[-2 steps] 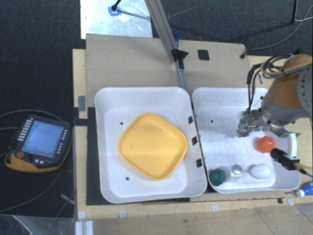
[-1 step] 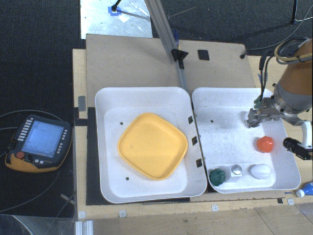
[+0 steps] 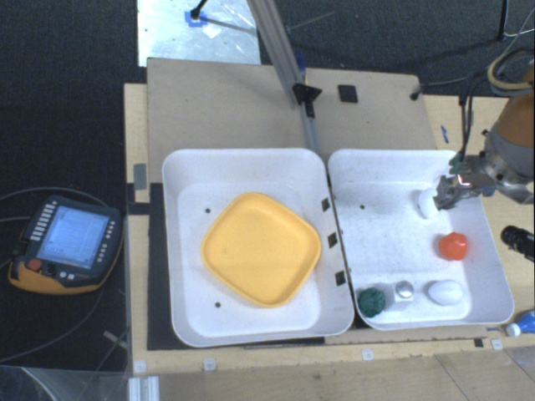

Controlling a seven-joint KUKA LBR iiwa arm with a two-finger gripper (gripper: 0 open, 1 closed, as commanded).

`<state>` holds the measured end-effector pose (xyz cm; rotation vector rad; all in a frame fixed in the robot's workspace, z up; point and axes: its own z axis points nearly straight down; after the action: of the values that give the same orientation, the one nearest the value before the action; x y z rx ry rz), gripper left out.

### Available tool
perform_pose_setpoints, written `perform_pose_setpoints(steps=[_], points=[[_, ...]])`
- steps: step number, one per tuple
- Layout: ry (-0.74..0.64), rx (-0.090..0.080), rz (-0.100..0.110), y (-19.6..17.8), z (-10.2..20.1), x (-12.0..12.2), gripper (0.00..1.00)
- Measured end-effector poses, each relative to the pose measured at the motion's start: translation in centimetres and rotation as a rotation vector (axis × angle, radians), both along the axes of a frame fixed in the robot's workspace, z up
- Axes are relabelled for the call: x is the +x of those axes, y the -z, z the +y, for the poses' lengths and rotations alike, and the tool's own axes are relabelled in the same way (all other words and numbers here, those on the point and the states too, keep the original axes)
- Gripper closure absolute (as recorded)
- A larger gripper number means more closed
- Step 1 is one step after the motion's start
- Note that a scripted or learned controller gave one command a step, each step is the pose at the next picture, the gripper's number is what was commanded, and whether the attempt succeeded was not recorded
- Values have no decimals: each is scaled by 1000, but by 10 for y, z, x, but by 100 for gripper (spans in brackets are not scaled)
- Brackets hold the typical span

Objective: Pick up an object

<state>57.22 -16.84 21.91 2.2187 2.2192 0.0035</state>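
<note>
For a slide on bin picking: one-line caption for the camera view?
Gripper over the right bin near a white object; yellow plate in the left bin.

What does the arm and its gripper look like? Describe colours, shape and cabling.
The arm is a rounded grey body with an orange band above the wrist. It ends in a small gripper of dark and metallic parts. Dark cables hang beside it, and a coiled pale hose sits above.

Grey arm (image 3: 512,144) with an orange band above the wrist; dark metal pincer (image 3: 456,186); black cables trailing.
</note>
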Motion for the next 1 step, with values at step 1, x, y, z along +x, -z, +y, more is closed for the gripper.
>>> perform_pose_setpoints(steps=[1], points=[[-1,0,-1,-53,0,1,100]])
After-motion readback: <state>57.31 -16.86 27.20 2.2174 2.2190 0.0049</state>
